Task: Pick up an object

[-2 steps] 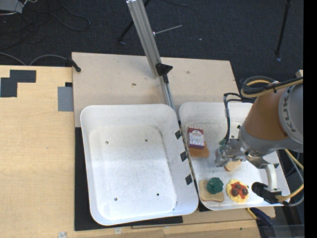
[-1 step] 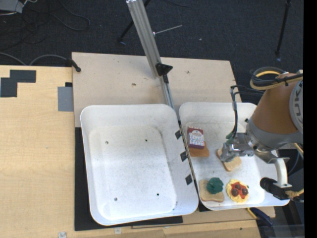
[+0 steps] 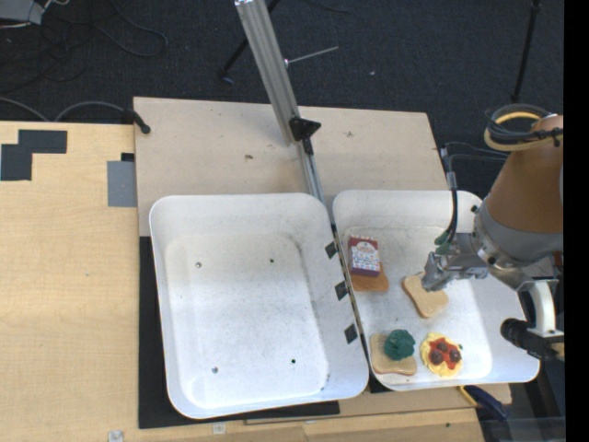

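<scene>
Two white bins are sitting side by side on the bench; the left bin (image 3: pixel 239 238) is being left out of the move, and the objects are lying in the right bin (image 3: pixel 405 205). Going left to right there, a red packet (image 3: pixel 364 257) on a brown slab is lying close to the bin's left wall, a green lump (image 3: pixel 399 343) on a slice is sitting near the front edge, a yellow piece with red spots (image 3: pixel 443 354) is lying just beside it, and a tan toast-shaped piece (image 3: pixel 426 298) is lying near the middle. The gripper (image 3: pixel 438 276) is being held directly over the toast's upper end, touching it or nearly so. The toast is lying just below and slightly left of the gripper, its long axis running diagonally toward the bin's front right corner. Whether the toast is being grasped cannot be told.
</scene>
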### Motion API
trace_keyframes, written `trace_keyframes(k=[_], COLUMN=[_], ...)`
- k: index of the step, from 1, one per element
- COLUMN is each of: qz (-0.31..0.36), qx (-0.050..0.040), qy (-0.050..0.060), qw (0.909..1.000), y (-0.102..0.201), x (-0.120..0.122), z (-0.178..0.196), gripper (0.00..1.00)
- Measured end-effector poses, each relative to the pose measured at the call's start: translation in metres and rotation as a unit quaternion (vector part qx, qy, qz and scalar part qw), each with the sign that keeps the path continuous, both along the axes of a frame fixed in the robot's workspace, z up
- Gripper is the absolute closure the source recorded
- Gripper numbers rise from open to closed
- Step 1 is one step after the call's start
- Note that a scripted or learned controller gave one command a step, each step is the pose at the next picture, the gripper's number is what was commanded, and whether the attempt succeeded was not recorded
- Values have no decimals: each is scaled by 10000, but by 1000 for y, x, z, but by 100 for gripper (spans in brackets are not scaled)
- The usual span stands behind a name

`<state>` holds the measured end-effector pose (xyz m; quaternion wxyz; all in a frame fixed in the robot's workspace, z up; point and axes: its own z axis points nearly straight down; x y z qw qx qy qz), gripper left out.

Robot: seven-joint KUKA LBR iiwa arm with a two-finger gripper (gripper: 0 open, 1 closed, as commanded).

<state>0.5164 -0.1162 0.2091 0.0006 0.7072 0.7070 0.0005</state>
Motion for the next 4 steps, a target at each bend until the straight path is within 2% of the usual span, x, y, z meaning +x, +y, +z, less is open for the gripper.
trace_keyframes(k=[1, 3, 4], qz=[2, 17, 18], qx=[1, 10, 7], qy=[5, 21, 14], qw=[10000, 10000, 10000], y=[-1, 85, 132], x=[0, 24, 47], z=[24, 13, 24], gripper=[100, 100, 100])
